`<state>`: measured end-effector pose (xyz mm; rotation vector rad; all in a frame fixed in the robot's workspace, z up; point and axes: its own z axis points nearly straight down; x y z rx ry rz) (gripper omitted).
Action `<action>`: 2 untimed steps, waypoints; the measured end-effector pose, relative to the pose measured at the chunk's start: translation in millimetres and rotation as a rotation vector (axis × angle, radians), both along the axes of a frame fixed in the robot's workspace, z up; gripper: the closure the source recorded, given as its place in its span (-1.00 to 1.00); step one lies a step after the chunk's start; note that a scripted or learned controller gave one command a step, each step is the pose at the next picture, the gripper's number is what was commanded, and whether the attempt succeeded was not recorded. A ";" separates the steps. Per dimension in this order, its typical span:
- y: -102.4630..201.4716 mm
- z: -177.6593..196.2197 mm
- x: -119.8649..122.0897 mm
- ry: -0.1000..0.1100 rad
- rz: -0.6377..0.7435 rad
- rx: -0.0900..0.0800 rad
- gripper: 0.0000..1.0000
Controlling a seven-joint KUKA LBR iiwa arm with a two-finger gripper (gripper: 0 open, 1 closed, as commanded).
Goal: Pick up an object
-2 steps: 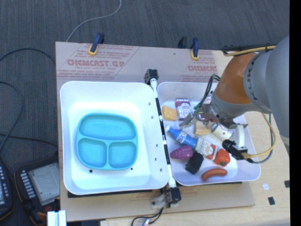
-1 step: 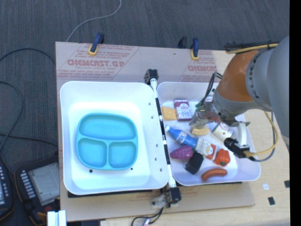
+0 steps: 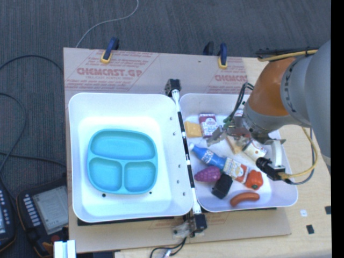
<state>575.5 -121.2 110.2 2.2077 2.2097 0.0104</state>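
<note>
The right bin [image 3: 287,198] holds several small items. A blue bottle with a white and red label [image 3: 216,159] lies across its middle. Below it are purple grapes [image 3: 207,174], a black block [image 3: 222,185], an orange-red pepper [image 3: 255,179] and a brown sausage [image 3: 244,199]. A yellow block [image 3: 193,129] and a red and white packet [image 3: 208,123] lie at the bin's upper left. My gripper [image 3: 232,135] hangs low over the upper middle of this bin, just right of the packet and above the bottle. The wrist hides what lies under it.
The left bin [image 3: 80,106] holds a light blue divided plate [image 3: 122,160]. The grey arm with its orange band [image 3: 274,93] covers the right bin's upper right corner. Clamps [image 3: 222,55] and cables sit along the board's far edge.
</note>
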 end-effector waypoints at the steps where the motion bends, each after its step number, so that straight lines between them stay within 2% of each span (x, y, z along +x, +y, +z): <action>1: -0.3 9.3 0.4 0.000 0.000 -0.001 1.00; 2: -0.2 9.3 0.4 0.000 0.000 -0.001 -1.00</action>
